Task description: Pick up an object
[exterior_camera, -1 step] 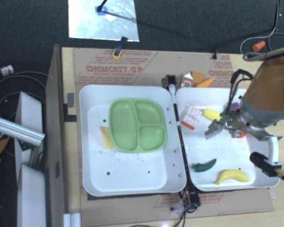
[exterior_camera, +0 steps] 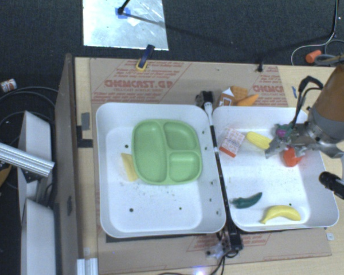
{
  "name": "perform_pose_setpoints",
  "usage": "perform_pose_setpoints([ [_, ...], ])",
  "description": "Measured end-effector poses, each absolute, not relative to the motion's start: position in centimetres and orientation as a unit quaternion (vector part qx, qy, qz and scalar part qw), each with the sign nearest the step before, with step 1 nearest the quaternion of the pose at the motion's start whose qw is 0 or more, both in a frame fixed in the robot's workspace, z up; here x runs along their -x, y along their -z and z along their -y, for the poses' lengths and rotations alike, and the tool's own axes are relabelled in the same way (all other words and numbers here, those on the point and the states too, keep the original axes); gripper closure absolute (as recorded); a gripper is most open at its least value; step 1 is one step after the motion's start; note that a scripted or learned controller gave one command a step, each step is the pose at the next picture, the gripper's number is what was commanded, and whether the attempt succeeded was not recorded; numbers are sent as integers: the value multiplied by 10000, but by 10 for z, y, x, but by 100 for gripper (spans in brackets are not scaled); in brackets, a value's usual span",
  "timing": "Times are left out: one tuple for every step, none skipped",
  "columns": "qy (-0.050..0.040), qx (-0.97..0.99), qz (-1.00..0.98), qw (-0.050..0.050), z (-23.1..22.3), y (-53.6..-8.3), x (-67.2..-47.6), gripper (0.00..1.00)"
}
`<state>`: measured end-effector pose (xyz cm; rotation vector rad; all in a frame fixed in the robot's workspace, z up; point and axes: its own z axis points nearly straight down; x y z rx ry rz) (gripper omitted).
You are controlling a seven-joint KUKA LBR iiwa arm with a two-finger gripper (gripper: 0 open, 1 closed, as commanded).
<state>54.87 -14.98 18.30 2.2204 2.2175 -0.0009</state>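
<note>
Pick not done: gripper [exterior_camera: 284, 145] sits low in the right bin [exterior_camera: 315, 211], right by the red-orange object [exterior_camera: 291, 158] and yellow piece [exterior_camera: 258, 140], can't tell its state or any hold; banana [exterior_camera: 281, 213] and green pepper [exterior_camera: 247, 200] lie apart, untouched.

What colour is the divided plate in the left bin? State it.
Light green, seen plainly in the camera view: the divided plate lies in the left bin.

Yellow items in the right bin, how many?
2: a banana at the near edge, and a yellow piece near the far wall beside the gripper. The arm may hide more.
</note>
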Motion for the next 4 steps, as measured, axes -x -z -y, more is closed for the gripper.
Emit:
perform_pose_setpoints([
  [-6, -7056, -7086, 16, 183, -146, -622, 0],
  [2, -7049, -7093, -14, 150, -81, -637, 0],
  [-18, -7049, -7093, 22, 152, -96, -639, 100],
  [-44, -7035, -7107, 32, 91, -179, -629, 100],
])
